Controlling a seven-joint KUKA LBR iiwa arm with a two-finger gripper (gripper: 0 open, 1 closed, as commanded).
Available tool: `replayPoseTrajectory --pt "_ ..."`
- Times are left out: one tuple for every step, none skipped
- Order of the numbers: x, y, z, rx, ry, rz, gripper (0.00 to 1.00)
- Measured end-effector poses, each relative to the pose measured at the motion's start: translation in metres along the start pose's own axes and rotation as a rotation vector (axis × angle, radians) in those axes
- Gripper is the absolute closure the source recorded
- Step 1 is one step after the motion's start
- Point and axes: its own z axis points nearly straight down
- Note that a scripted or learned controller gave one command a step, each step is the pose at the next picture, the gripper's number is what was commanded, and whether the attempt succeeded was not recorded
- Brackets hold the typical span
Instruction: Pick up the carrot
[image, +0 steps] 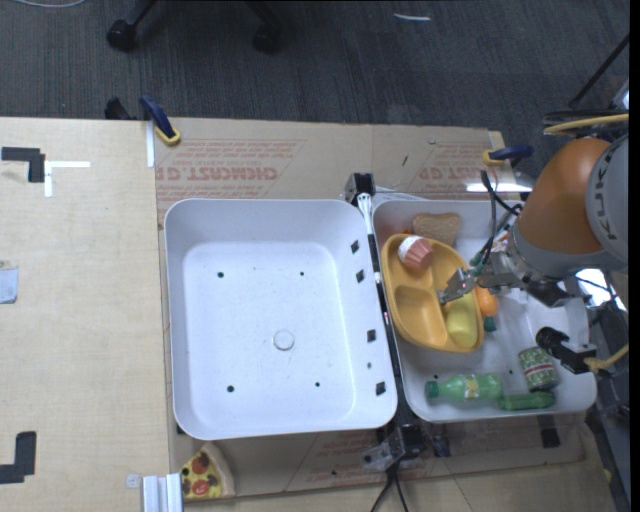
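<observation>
Brightness: even and fairly bright over the bench, dimmer on the dark carpet floor (330, 70) at the top.
Glare: the shallow white plastic left bin (200, 300) reads nearly washed out, its floor pale and low in contrast.
Shadows: soft and short; a faint one lies along that bin's inner walls.
Sharpness: moderate, slightly grainy; lettering on the brown cardboard sheet (230, 160) stays legible.
Blur: the grey and orange robot arm (570, 205) looks soft at the right.
</observation>
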Motion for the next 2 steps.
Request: replayPoseTrajectory --pt "-0.0011 0.0015 -0.0092 0.0 0.003 0.005 1.0" --pt "-0.0019 0.0013 -0.0094 0.001 0.002 0.005 0.0"
